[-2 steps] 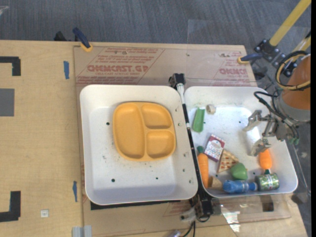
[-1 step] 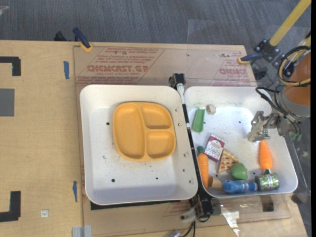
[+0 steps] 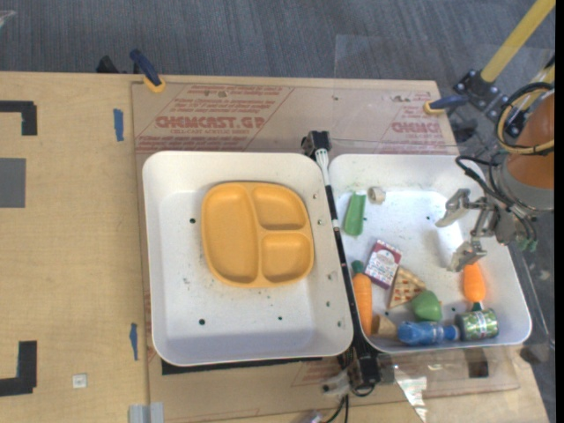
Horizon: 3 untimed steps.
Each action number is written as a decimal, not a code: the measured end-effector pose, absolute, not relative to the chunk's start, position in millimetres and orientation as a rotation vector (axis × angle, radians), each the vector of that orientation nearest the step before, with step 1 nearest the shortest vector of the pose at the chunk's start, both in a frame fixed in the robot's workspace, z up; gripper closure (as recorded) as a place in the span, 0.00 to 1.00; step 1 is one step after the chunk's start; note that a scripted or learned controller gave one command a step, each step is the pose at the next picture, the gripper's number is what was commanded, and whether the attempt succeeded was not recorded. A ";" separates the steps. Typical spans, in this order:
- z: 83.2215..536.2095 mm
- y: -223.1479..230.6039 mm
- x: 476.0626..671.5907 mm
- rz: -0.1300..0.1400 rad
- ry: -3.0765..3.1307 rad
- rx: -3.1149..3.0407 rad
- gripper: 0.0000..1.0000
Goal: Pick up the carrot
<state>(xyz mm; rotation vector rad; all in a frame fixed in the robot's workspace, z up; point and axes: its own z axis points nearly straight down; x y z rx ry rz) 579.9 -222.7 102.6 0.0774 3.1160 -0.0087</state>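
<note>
One arm reaches in, tool [image 3: 461, 229] spread above right bin [image 3: 414, 196].

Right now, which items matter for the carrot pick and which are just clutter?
Job: carrot, gripper, right bin.

Clutter: yellow tray, left bin, green block, red packet, waffle, green pepper, blue bottle, can, orange piece.

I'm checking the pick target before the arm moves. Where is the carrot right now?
The carrot lies in the right bin, along its left wall near the front, just left of the small red-and-white packet and the waffle-like wedge.
</note>
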 end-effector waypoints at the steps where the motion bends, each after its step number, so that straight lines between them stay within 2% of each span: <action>1: 88.6 -223.2 585.0 -0.005 3.130 -0.035 0.00; 2: 89.2 -223.8 550.4 -0.004 3.127 -0.161 0.00; 3: 89.3 -222.3 540.6 -0.003 3.126 -0.114 0.00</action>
